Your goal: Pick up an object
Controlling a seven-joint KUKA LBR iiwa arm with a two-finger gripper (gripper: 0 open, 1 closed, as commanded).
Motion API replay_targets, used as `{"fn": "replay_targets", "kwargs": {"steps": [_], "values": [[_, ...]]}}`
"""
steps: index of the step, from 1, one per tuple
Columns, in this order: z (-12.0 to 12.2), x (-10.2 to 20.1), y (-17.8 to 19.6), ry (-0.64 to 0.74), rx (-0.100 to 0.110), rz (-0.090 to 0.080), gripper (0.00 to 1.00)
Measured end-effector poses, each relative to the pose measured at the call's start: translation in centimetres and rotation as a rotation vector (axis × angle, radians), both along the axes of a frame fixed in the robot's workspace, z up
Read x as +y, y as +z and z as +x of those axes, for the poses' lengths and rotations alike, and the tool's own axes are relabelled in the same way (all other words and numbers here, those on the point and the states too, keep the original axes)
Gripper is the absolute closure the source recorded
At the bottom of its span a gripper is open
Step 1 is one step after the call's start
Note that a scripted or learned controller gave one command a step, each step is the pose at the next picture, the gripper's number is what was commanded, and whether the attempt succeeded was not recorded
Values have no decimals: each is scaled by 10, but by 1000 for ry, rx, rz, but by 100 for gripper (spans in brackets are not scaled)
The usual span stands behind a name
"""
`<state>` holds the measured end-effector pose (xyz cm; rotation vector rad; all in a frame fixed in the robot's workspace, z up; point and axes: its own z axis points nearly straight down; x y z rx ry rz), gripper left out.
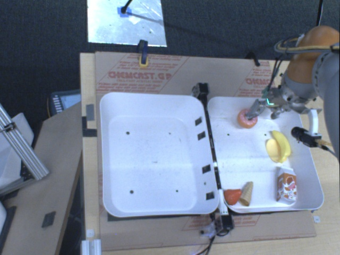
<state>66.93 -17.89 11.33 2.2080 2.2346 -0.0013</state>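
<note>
Gripper (255, 110) is low over the right bin's (305, 203) far end, at the donut (246, 119); can't tell its finger state. Nearer in that bin: banana (278, 146), carton (286, 187), cone (246, 193), strawberry (232, 196).

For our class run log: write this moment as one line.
gripper: at round pink doughnut | right white bin | grasp: unclear

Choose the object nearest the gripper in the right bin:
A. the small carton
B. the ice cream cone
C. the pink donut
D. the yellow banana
C: the gripper sits right at the pink donut near the right bin's back edge, with the other items farther toward the front.
</note>
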Motion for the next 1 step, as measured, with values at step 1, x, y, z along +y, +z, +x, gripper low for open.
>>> {"fn": "replay_targets", "kwargs": {"steps": [1], "values": [[1,0,12,3,-4,-2,100]]}}
